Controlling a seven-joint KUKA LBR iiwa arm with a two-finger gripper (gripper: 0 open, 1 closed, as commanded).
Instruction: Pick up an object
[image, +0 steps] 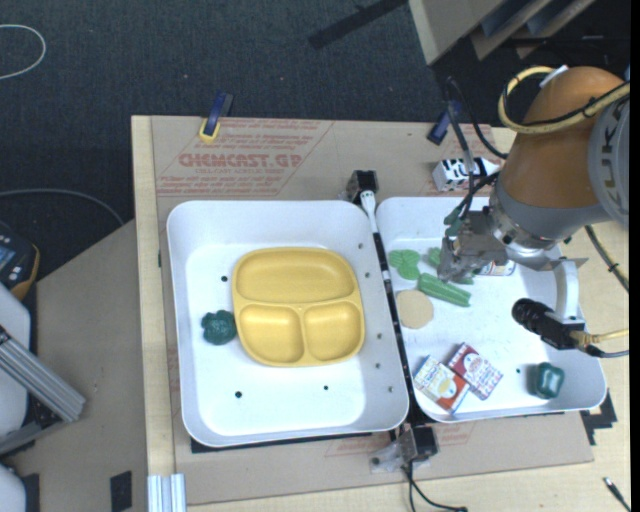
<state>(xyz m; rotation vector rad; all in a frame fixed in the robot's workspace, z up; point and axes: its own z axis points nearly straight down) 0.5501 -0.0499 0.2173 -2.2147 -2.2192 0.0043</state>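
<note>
Hand (458, 262) low over green stick (444, 291), its upper end hidden, hand's state unclear

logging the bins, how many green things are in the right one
3 that I can see: a light green piece near the bin's left wall, a green stick just below the gripper, and a teal item at the lower right. The arm may hide more.

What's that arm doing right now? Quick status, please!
Pincer low in right bin, over green stick-shaped piece; grip unclear. Tan disc and green leaf-shaped piece crowd it closely.
</note>
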